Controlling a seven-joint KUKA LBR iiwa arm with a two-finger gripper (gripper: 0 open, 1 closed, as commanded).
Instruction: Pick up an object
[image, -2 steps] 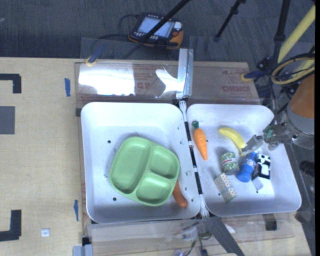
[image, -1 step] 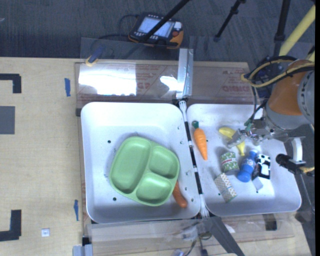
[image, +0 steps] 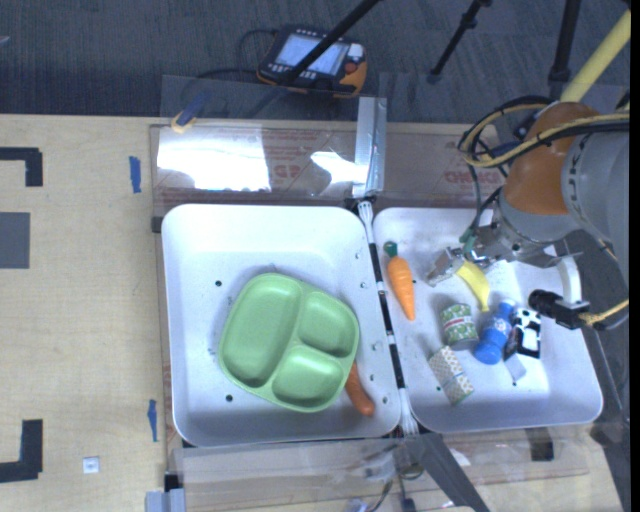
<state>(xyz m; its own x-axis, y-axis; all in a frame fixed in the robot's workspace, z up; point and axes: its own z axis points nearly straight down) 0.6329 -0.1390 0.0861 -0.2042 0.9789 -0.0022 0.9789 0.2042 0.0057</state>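
arm: grey arm's gripper (image: 478, 247), jaws can't be told, over right white bin (image: 580, 400) | near: yellow plastic banana (image: 474, 284) | risk: crowded toys, banana may slip away

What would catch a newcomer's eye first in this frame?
The green divided plate in the left bin stands out most, with an orange item poking out from under its lower right edge. Next comes the right bin, where a carrot, a banana, a blue object and a patterned roll lie close together. The grey arm hangs over that bin's upper right part.
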